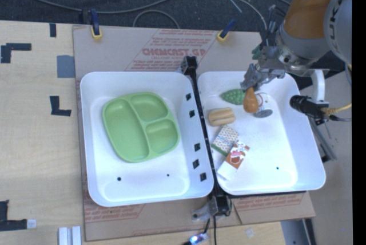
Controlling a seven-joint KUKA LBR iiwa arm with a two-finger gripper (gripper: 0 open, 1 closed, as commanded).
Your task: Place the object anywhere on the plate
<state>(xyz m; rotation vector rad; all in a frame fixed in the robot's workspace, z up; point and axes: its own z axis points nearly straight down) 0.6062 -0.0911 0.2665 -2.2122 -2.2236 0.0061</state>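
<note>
A green three-compartment plate (140,126) lies in the left bin (97,181). Over the back of the right bin (297,175), my gripper (250,89) points down, shut on the top of a small orange-brown, pear-shaped object (250,103). The object hangs clear of the bin floor, and its grey shadow (263,114) falls just to its right. The plate is well to the left of the gripper, across the divider between the bins.
In the right bin lie a green leafy item (233,96) just left of the held object, a tan bread roll (221,117), a checkered packet (225,139) and a red-and-white carton (235,158). A black divider strip (197,129) runs between the bins.
</note>
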